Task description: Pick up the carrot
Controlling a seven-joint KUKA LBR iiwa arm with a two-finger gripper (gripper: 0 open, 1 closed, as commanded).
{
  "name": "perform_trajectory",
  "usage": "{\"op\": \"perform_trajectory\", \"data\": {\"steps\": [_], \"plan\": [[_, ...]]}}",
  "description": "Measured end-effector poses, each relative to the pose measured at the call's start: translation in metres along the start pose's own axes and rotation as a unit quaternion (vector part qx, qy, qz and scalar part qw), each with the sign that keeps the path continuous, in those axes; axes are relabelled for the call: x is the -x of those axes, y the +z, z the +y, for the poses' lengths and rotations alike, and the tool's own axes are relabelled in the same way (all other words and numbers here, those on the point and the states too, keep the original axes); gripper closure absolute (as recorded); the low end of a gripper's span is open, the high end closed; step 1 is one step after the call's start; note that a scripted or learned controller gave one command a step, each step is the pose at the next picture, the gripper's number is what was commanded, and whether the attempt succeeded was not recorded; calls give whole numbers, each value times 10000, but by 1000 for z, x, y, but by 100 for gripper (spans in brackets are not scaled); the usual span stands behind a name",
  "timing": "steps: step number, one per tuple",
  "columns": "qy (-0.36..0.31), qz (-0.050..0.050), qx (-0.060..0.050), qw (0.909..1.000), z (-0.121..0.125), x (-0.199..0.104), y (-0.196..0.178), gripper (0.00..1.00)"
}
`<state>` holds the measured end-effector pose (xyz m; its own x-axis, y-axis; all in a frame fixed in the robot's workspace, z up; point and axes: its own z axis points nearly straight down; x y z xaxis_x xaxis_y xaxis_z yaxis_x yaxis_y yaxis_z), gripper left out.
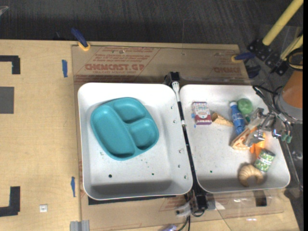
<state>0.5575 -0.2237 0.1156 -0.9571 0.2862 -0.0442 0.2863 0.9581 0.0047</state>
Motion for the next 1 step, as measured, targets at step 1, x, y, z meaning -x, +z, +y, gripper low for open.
{"op": "perform_trajectory", "data": {"steps": [1], "plan": [[-2254,-107,-47,9742,16,-52,4,100]]}}
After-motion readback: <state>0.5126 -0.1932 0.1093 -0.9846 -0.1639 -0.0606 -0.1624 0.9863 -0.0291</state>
